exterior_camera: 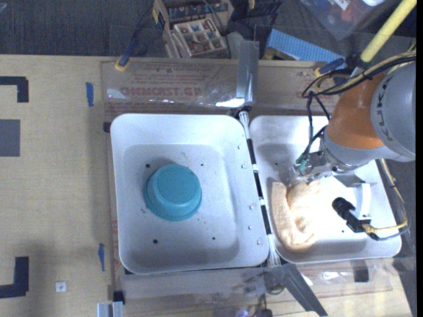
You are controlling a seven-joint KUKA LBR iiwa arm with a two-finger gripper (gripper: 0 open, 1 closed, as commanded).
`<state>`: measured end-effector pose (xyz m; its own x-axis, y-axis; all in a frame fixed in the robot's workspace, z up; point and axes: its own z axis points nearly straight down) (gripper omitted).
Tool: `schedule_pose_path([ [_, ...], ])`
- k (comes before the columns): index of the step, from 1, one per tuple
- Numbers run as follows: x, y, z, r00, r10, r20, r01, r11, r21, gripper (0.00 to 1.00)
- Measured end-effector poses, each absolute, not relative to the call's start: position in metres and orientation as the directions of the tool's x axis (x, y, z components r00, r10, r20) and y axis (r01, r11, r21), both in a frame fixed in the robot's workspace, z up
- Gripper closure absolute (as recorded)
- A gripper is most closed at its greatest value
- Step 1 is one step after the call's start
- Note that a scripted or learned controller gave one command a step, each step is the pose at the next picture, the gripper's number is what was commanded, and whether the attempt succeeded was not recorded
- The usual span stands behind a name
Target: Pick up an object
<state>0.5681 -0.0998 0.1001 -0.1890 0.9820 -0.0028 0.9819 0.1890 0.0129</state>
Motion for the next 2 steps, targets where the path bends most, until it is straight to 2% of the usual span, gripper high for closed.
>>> schedule_pose_path([
  [1,0.6369,-0.0603,0.2475,-0.339,0.941,-0.003,0.941,0.339,0.003,1.0],
  [2,0.6368,-0.0599,0.2473,-0.34,0.941,-0.002,0.94,0.34,0.002,0.0],
])
